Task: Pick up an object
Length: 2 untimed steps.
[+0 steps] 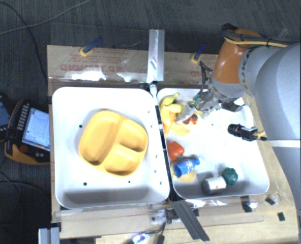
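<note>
Camera view: gripper (197, 105) low in right bin (252, 151), finger spread impossible to tell. Yellow toy (170, 105) just left of fingertips, red piece (191, 119) beneath. Best centred over one piece before closing.

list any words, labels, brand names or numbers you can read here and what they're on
No text here can be read.
Brown cardboard sheet behind the bins: faint reddish print, too blurred to read.
Orange handheld pendant on the floor: lit screen, content too small to read.
Blue bottle-shaped toy in the right white bin: pale label, no legible letters.
</note>
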### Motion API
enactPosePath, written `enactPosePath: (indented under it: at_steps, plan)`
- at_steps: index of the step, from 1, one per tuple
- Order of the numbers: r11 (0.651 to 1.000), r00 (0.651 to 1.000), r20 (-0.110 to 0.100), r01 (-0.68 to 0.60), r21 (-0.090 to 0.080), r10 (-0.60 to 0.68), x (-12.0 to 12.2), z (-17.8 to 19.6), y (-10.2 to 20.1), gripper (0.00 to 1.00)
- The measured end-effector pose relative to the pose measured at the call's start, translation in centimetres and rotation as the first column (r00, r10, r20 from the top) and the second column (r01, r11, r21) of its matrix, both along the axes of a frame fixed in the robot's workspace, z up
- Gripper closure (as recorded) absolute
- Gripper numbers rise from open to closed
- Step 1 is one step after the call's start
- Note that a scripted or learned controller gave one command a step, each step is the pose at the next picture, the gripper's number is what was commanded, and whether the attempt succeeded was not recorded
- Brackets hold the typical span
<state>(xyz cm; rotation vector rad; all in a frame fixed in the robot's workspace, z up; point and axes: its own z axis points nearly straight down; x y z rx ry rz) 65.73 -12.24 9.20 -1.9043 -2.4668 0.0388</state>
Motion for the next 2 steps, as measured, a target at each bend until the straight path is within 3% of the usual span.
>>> enactPosePath:
  at_steps: [1, 2]
  plan:
    - [1.000, 1.000, -0.001, -0.004, -0.005, 0.004, 0.0, 0.8, -0.2, 1.00]
    - [0.999, 0.999, 0.032, -0.041, 0.003, 0.041, 1.1, 9.1, 6.0, 1.00]
